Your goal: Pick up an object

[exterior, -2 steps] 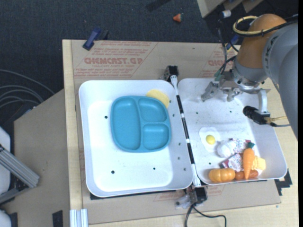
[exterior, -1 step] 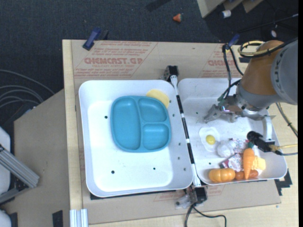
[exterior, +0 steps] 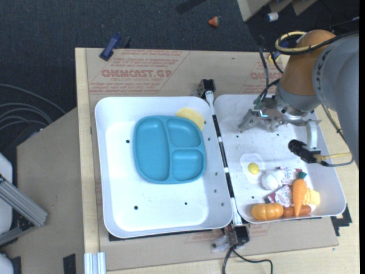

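Note:
My gripper [exterior: 260, 123] hangs over the bare far part of the right bin [exterior: 239, 104], its two fingers spread open with nothing between them. The objects lie at the near end of that bin, well apart from the gripper: a toy fried egg [exterior: 251, 168], a white rounded piece [exterior: 269, 180], an orange carrot [exterior: 299, 193], a yellow piece [exterior: 312, 197], a red-and-white wrapper [exterior: 282, 196] and an orange bread-like piece [exterior: 267, 211]. The left bin [exterior: 114, 170] holds a blue divided plate [exterior: 169, 149] with a yellow item [exterior: 191, 116] at its far right corner.
The grey arm with its orange band [exterior: 302, 67] comes in from the upper right. A clamp [exterior: 207, 87] sits at the far end of the seam between the bins. A small blue item [exterior: 112, 47] lies at the bench's far left edge.

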{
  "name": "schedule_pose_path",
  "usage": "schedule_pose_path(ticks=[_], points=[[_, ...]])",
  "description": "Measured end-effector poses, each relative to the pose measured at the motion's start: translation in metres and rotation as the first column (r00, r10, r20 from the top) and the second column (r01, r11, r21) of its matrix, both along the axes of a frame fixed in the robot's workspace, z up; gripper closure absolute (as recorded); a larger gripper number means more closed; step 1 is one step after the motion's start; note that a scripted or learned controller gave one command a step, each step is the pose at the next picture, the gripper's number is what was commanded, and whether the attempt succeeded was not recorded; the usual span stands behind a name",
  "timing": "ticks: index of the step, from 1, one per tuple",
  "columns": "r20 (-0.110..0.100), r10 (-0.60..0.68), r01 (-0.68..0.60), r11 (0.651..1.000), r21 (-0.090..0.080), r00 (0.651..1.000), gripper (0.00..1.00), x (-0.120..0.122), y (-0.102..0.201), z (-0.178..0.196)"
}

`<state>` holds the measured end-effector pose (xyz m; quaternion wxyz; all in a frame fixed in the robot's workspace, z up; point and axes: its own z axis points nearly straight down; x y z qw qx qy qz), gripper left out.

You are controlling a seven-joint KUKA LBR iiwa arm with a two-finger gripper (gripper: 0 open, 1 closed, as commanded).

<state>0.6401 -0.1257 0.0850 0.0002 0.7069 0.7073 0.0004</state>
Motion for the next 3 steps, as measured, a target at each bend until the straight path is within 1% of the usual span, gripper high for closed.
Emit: schedule_pose_path(ticks=[1, 2, 3], points=[[-0.003, 0.0, 0.0, 1.0, 0.001, 1.0, 0.0, -0.014, 0.034, 0.0], [0.0, 0.0, 0.0, 1.0, 0.0, 1.0, 0.0, 0.027, 0.033, 0.0], [-0.003, -0.002, 0.002, 1.0, 0.0, 1.0, 0.0, -0.075, 0.007, -0.001]])
